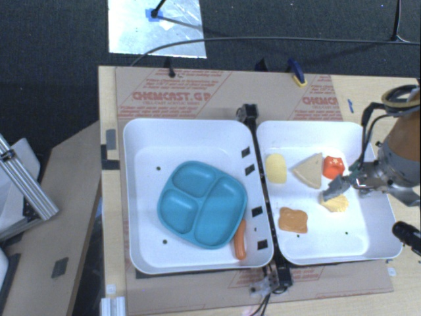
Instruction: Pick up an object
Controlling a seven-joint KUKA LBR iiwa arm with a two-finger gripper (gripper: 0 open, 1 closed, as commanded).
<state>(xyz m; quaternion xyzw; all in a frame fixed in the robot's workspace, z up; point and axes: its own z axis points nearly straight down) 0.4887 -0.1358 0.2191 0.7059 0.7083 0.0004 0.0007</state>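
Note:
In the right bin (378, 239) lie several food toys: a pale yellow piece (275, 168), a tan wedge (308, 171), a red piece (333, 166), an orange lump (293, 220) and a small light yellow piece (338, 205). My gripper (334, 190) reaches in from the right and sits low over the light yellow piece, just below the red one and partly covering it. I see nothing lifted off the bin floor.
The left bin (141, 176) holds a blue divided plate (202, 204) and an orange sausage-shaped toy (241, 239) by the divider wall (258, 176). The grey arm with its orange band (401, 137) stands over the right bin's right edge. Cables cross the back of the bench.

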